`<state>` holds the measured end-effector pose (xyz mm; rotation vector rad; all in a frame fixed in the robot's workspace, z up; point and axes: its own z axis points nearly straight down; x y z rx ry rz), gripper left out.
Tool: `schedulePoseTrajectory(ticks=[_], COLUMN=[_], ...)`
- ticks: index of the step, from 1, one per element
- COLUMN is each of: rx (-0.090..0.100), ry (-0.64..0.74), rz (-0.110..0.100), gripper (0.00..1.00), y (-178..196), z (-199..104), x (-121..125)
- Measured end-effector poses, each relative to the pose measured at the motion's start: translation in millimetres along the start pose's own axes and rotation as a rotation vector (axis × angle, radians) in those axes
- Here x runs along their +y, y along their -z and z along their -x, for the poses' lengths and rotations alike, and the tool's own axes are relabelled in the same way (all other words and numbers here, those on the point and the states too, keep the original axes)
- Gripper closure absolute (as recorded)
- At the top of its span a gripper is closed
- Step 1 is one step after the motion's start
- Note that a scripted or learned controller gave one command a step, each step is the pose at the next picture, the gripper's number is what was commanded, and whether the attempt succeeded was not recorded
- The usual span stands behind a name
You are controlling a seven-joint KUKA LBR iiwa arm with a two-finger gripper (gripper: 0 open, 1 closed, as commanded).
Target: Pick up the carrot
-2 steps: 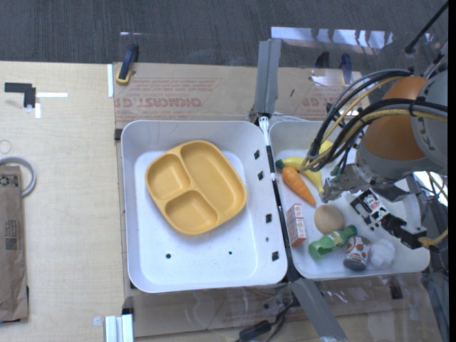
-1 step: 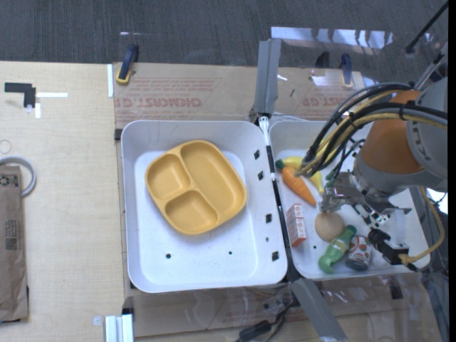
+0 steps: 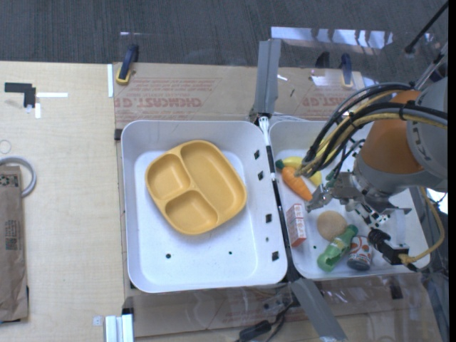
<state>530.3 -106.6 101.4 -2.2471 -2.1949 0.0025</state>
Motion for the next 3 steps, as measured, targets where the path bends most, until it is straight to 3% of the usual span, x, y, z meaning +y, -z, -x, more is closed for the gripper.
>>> schedulePoseTrajectory(ticks=[1,2,3], rx=[-0.001,-0.001,-0.002], ry=[-0.001,-0.001,0.099], rz=[-0.001,-0.002,0.001], gripper=[1.0,0.0,0.0], y=[9,9,-10], z=[1,1,-1], x=[0,0,39])
